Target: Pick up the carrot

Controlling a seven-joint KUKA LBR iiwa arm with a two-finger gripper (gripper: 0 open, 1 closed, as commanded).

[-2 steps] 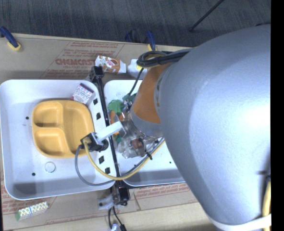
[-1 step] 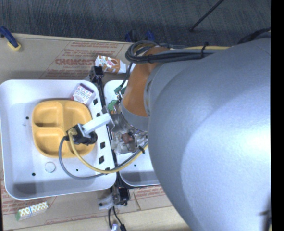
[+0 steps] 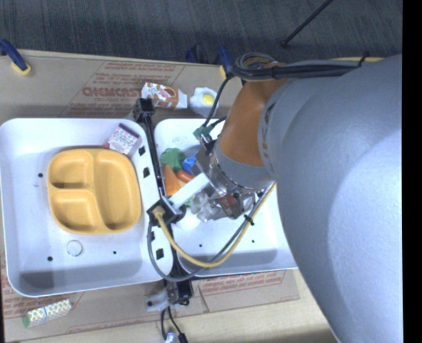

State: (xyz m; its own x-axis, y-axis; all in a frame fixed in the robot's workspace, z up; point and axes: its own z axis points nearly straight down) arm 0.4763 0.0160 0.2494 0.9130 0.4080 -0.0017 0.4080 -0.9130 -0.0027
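The gripper is down inside the right bin, low over its floor, at the end of the grey arm with the orange band. The mechanism is a tangle of clear and metal parts from this angle, and I cannot tell how it is set or whether anything is in it.

Just beside it, toward the wall that divides the two bins, lies the carrot: an orange body with a green top pointing toward the far end of the bin. A white bar-like piece crosses over its lower part, so only the upper stretch of orange is plain. A small blue thing sits right against the carrot on the arm's side.

The carrot looks like a toy: light, stiff and probably smooth plastic, so weight is no worry but slipping is. Its tapered shape would tend to squeeze out of a grip near the thin end. The best hold is likely across the thick part of the orange body, just below the green top, with the closing direction crosswise to its length. The bin wall and the blue thing leave little room on either side.

Further out, the left bin holds a yellow divided plate and a small packet near its far corner. Both bins stand on a cardboard sheet.
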